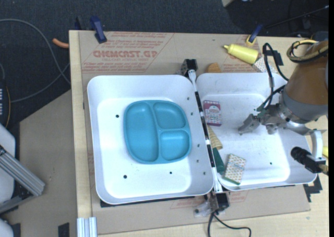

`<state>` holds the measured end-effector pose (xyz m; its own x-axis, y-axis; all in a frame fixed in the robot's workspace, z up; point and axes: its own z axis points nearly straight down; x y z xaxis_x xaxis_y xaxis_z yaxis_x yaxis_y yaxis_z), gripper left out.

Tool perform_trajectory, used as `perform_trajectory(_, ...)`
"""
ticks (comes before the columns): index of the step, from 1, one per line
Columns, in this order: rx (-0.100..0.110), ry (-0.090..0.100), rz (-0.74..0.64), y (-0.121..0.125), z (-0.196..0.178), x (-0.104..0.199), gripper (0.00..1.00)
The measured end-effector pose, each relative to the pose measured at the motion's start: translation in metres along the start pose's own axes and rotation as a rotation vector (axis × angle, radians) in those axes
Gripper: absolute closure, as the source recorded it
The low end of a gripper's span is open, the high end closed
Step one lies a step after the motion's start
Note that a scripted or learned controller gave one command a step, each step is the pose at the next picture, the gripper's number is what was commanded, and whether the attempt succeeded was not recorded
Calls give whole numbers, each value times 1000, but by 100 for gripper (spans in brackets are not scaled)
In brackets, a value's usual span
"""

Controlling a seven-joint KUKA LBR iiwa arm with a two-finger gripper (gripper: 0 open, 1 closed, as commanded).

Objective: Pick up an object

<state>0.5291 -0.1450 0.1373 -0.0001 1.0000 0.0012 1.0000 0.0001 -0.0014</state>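
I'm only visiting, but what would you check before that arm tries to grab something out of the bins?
1. Gripper over the right bin: ok.
2. Gripper free of any load: ok, nothing between its fingers.
3. Targets in reach: ok, small pink packet and patterned packet lie in that bin.
4. Gripper directly above a target: not ok, it is off to the side of both.
5. Blue divided plate out of the way: ok, it sits in the left bin.

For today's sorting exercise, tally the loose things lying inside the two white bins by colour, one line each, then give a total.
Blue: 1, the divided plate in the left bin.
Pink and white: 1, the small packet in the right bin.
Green: 1, the stick-like item.
Tan patterned: 1, the packet.
Total: 4
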Motion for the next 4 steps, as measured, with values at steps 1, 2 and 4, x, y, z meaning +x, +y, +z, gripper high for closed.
perform_trajectory(1, -3, -3, -1, 109, 9, -47, 0)
perform_trajectory(2, 0, 1, -1, 69, 14, 35, 0)
perform_trajectory(4, -1, -1, -1, 138, 52, 50, 0)
